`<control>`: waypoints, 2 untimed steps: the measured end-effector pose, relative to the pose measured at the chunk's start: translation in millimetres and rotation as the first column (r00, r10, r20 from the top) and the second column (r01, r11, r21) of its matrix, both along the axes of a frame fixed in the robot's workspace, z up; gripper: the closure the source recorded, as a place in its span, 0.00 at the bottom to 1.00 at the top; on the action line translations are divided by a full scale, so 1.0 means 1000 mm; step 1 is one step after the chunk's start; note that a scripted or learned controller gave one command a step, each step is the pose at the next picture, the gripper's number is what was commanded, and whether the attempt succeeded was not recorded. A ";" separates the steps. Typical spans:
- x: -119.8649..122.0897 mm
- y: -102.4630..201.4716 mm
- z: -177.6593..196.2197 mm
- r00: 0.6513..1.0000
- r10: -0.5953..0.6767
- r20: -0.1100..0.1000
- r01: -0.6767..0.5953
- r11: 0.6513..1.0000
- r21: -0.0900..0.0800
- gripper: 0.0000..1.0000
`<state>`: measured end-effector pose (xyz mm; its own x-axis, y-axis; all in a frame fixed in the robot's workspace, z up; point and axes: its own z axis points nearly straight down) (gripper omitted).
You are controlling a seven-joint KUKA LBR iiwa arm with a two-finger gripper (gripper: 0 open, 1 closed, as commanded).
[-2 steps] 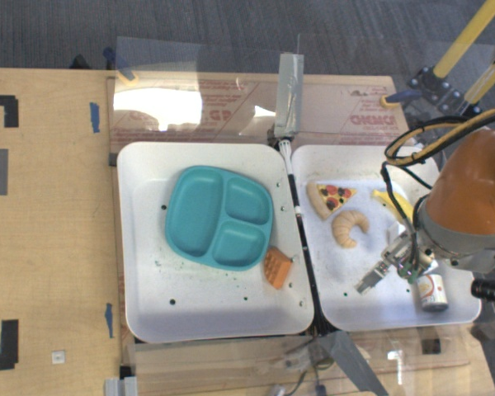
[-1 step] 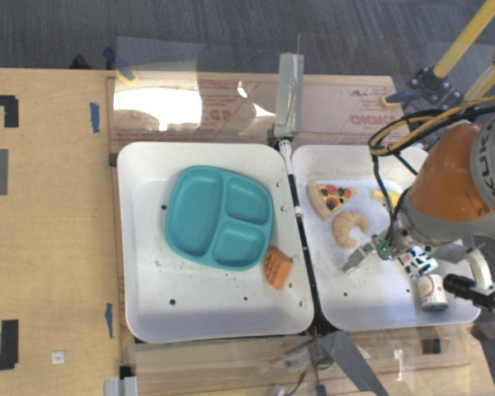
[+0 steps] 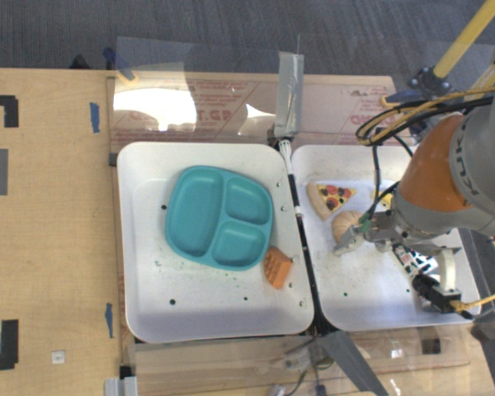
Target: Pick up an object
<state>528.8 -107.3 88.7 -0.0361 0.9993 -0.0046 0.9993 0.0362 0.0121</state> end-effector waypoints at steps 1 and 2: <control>0.002 0.000 0.012 1.000 0.002 0.005 -0.002 1.000 -0.003 1.00; -0.001 -0.093 0.002 0.991 0.132 -0.002 -0.132 0.991 0.015 1.00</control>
<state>528.1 -200.8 90.7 -0.1680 0.9857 0.0107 0.9858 0.1679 0.0101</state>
